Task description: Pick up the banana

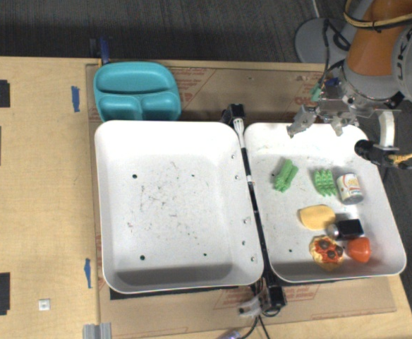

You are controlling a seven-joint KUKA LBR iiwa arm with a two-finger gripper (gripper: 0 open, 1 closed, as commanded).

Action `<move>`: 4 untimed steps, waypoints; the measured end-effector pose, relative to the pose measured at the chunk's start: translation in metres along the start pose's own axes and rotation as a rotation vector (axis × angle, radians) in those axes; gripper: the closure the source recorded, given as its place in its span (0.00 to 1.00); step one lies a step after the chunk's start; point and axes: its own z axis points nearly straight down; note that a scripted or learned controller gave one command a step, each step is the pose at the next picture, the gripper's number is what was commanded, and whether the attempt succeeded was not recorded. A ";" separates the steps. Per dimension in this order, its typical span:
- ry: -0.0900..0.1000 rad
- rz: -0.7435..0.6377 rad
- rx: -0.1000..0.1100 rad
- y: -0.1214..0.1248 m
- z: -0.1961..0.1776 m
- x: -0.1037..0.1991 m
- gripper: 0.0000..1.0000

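- Banana (315, 216) lying in the right bin (395, 249), towards its near half, showing as a smooth, yellow, rounded lump.
- Touching or almost touching a black, boxy block (348, 227) on its right side.
- Sitting just above a round, speckled red-and-yellow disc (327, 251), with a glossy red-orange ball-like thing (359, 250) beside that disc.
- Keeping clear of two ridged green pieces (285, 176) (324, 182) lying farther back, and of a small printed can (348, 188) tipped on its side near the right wall.
- Hovering over the far edge of the same bin: the gripper (320, 127), its metal fingers (295, 128) spreading wide and holding nothing, well apart from the banana.
- Resting alongside: the left bin (100, 189), shallow white plastic, scuffed with fine grey marks.
- Standing behind the left bin on the tan table (37, 189): a teal moulded tray (137, 92) with rounded compartments.
- Joining the two bins at the far end: a black clamp (233, 113).
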 end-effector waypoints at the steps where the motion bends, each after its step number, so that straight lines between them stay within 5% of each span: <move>1: -0.001 0.150 -0.001 -0.044 0.108 0.017 0.00; 2: -0.002 0.289 -0.004 -0.022 0.028 -0.055 0.00; 3: 0.000 0.253 -0.001 -0.081 0.110 -0.008 0.00; 4: 0.000 0.309 -0.001 -0.119 0.011 0.058 0.00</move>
